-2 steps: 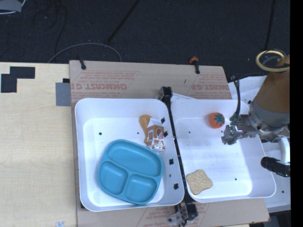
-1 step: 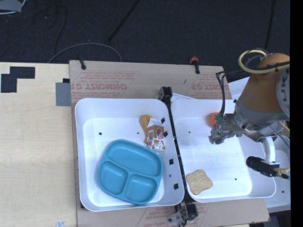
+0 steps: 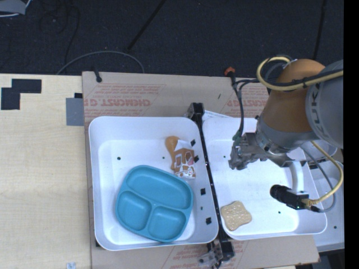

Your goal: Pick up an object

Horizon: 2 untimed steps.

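Toast slice (image 3: 235,215) against right bin's (image 3: 314,228) near edge

**Room around my claw**

My gripper (image 3: 240,160) hangs over the right bin (image 3: 314,228), whose bare white floor lies open left of and below me. A toast-shaped piece (image 3: 235,215) sits near its front-left corner. Across the black divider (image 3: 203,161), the blue divided plate (image 3: 153,202) and a small packet (image 3: 184,163) crowd the left bin (image 3: 101,150).

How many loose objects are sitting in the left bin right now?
3: a blue divided plate at front, a small printed packet and a tan piece behind it. Smaller items beneath the plate may be hidden.
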Available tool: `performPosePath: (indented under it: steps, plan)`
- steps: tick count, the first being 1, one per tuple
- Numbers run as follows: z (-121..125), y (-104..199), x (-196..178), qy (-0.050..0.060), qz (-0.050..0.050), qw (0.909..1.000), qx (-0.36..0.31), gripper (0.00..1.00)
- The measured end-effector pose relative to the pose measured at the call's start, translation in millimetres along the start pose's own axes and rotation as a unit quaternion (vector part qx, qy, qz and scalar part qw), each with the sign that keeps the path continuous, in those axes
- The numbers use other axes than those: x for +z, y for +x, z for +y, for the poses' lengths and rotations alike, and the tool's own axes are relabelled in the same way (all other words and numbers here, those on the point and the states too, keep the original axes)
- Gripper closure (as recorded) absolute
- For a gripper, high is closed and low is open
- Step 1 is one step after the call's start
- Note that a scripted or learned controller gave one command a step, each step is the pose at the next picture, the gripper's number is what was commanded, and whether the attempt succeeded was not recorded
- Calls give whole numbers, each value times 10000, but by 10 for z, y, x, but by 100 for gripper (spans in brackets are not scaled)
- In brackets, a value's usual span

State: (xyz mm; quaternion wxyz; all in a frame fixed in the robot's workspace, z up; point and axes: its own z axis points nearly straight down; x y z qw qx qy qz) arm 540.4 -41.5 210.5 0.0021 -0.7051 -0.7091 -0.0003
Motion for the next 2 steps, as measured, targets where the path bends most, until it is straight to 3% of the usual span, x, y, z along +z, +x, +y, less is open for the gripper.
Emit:
performPosePath:
  steps: [2]
  plan:
    - [-111, 1181, -14, 8, -5, 10000, 0, 100]
